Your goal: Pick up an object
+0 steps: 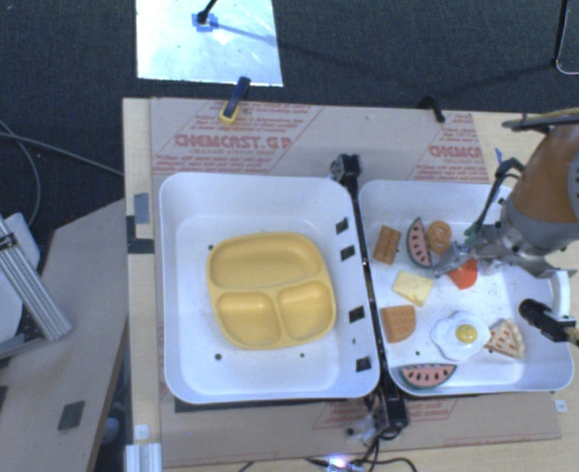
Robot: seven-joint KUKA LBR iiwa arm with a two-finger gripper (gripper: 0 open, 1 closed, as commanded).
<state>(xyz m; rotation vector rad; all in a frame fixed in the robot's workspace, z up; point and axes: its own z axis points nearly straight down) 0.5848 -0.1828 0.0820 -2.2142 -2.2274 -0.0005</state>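
Red toy piece [464, 274], partly hidden.

The board [269, 131] under the bins carries red print reading "CHEMCAST GP" at its upper left. The same red mark repeats at its upper right, near the right bin, set at a slant and only partly legible.

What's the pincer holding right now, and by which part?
Cannot be told. The pincer is low in the right bin, right at a red-orange toy piece beside the watermelon slice, but no hold is visible.
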